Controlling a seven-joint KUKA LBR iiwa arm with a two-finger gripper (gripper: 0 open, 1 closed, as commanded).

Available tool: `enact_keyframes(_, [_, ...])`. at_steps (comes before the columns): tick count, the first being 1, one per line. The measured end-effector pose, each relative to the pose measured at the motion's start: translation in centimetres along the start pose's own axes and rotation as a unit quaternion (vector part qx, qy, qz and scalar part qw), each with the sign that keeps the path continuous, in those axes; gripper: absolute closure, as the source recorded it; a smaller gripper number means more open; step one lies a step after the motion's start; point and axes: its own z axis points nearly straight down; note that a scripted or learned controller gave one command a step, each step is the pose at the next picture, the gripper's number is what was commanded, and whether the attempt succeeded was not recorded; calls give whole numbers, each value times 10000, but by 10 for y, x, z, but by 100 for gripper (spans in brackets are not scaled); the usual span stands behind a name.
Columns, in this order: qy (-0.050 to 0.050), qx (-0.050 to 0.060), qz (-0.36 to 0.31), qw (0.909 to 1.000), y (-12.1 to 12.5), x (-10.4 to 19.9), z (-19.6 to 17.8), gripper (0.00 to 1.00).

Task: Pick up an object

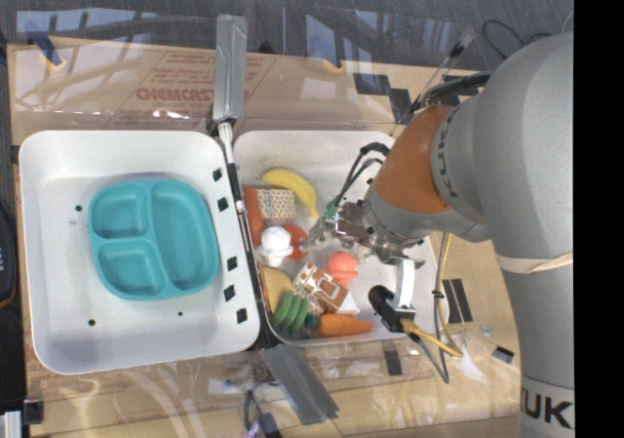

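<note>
Right bin (292, 148) partly behind arm (458, 182)

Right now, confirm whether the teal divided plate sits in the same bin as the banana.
No: the teal divided plate lies in the left bin, while the banana lies in the right bin.

Illumination even and bright, from overhead. Left bin (58, 231) white walls near overexposure; soft shadow along its inner lower edge. Clear sheeting over the worktop (146, 85) carries streaked reflections and glare patches. Focus moderately sharp at centre; small items in the right bin (255, 148) slightly soft.
</note>
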Motion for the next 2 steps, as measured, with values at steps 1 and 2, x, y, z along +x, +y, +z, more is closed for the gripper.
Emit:
enact_keyframes(1, [-21, -135, -803, 9967, -40, -13, -4, 0])
enact_keyframes(2, [1, -1, -808, 9967, 2, 24, 0, 0])
